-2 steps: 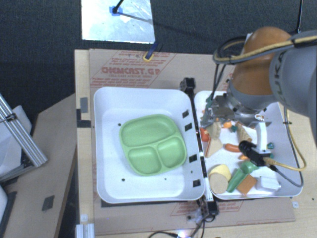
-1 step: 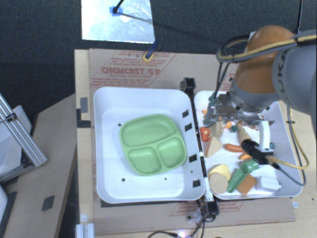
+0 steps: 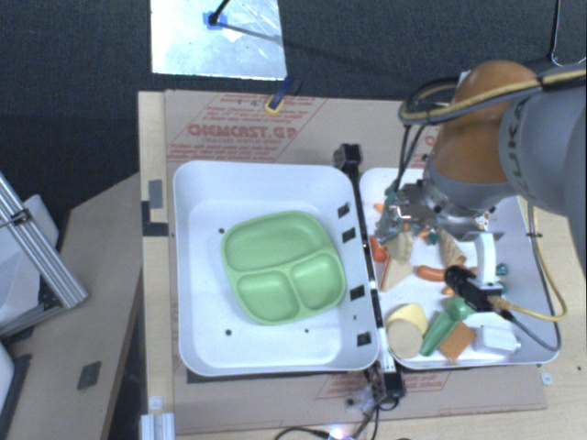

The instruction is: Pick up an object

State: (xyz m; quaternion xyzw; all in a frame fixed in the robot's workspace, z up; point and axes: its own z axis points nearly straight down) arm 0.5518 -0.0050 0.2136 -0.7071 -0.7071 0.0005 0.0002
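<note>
Tray [image 3: 275, 266] in left bin [image 3: 197, 246]; toys [image 3: 431, 324] in right bin [image 3: 523, 273].

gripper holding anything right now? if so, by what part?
Cannot tell. The gripper is down among the toy food in the right bin, beside the orange carrot piece; the wrist hides any hold.

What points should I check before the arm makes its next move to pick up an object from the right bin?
1. Objects to pick are in the right bin: ok, a yellow piece, a green piece and an orange sausage shape lie there.
2. Gripper is over the right bin: ok, near its left wall.
3. Gripper holds something: cannot tell.
4. Objects are separated enough for a clean grasp: not ok, they lie crowded together.
5. Green tray is out of the way: ok, it sits in the left bin.
</note>
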